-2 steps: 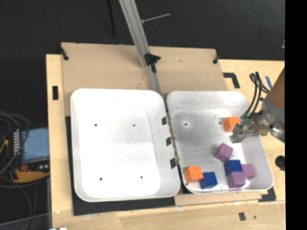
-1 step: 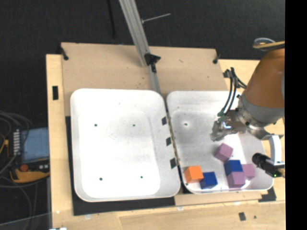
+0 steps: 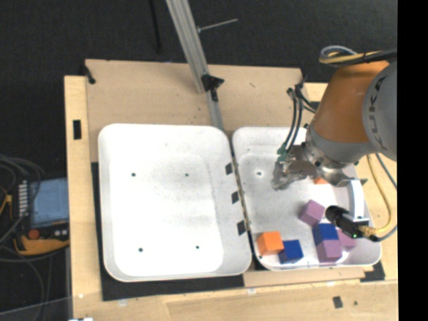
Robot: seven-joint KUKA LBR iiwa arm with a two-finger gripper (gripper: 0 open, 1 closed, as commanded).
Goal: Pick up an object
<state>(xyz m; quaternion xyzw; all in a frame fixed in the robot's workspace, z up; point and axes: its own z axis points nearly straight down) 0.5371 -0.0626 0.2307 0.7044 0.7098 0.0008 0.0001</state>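
Grey and blurred, the gripper (image 3: 286, 174) hangs over the right bin (image 3: 257, 146); whether its fingers are spread or pressed together I cannot tell. Below and right of it lie a purple block (image 3: 311, 212), a blue block (image 3: 325, 233) (another purple one seemingly beside it), and an orange block (image 3: 270, 242).
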